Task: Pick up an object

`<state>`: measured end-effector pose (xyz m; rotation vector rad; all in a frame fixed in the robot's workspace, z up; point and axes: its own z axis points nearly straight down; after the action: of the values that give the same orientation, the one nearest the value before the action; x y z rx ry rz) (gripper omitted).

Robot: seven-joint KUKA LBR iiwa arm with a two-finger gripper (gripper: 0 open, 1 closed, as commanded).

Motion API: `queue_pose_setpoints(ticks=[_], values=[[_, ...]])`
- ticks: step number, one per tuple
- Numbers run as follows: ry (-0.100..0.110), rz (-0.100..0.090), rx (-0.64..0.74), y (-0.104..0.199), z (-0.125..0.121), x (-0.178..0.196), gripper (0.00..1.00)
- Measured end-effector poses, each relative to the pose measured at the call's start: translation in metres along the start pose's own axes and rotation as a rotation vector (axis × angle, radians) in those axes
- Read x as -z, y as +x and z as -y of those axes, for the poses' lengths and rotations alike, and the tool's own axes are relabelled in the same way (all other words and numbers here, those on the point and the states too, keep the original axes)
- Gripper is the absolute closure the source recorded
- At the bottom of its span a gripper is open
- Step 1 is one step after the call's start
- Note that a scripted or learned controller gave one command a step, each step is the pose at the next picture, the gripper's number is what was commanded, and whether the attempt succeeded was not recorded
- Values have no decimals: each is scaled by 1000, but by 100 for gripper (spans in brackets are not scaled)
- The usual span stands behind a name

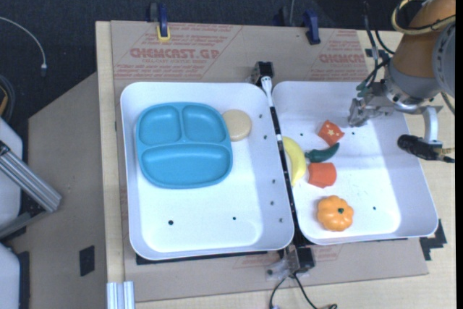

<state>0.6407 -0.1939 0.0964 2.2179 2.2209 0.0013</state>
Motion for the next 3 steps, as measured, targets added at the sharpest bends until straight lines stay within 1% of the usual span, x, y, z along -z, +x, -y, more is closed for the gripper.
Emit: queue_pose_setpoints(ticks=[1,3], values=[[-4,2,-2,-4,3,45,100],[-5,2,0,-9,-5,136,100]])
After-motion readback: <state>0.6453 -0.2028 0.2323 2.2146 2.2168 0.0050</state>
